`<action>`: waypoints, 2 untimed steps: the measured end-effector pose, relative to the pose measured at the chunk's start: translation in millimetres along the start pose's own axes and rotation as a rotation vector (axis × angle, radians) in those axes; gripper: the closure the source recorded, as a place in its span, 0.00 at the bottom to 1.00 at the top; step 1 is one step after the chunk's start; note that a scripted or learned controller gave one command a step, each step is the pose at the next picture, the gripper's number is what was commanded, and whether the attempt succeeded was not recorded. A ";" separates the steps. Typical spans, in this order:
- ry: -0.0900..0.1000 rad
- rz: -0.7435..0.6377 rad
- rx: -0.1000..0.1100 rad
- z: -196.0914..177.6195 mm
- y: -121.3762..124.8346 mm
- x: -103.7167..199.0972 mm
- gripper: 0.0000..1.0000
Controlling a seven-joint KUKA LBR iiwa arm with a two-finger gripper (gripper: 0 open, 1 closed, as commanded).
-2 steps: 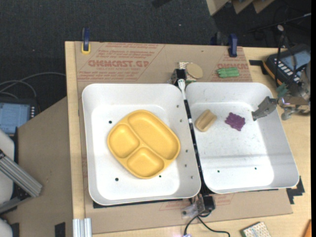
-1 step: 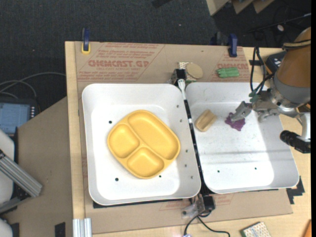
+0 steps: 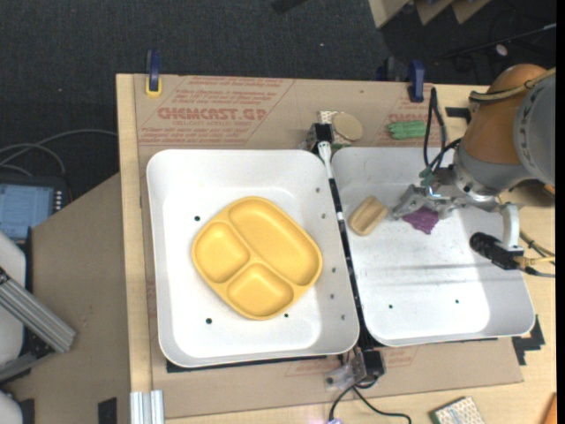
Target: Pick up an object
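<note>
The brown board (image 3: 265, 104) under the bins carries red print that reads "CHEMCAST G.P", repeated in a second patch at its far right, where the arm (image 3: 508, 140) and a cable cover most of the letters; the smaller lines of print are too fine to read. In the left bin (image 3: 168, 237) lies a yellow divided plate (image 3: 256, 256) with three compartments, near the middle. In the right bin (image 3: 441, 307), a tan block (image 3: 367, 215) rests at the far left, close to the shared rim, and a purple object (image 3: 424, 219), its shape hard to make out, lies just right of it. The gripper (image 3: 422, 203) is low over the far part of the right bin, right at the purple object and partly covering it; whether its tips are apart or closed cannot be told. A green object (image 3: 408, 131) sits on the board beyond the right bin. The arm is cut off by the right edge.
</note>
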State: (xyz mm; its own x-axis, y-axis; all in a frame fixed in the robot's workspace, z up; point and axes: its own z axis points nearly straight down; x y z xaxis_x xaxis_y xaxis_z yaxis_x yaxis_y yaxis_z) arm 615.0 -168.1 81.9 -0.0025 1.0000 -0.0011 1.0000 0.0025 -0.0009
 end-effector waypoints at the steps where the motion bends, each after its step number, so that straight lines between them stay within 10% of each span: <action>1: -0.001 0.002 -0.007 -16.9 0.7 -0.8 1.00; 2: -0.001 0.003 -0.006 -16.2 0.4 -0.9 0.00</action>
State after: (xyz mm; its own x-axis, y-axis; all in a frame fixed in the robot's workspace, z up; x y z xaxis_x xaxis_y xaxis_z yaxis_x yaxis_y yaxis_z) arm 615.4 -169.0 98.1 0.0003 1.0000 -0.0024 1.0000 -0.0003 0.0049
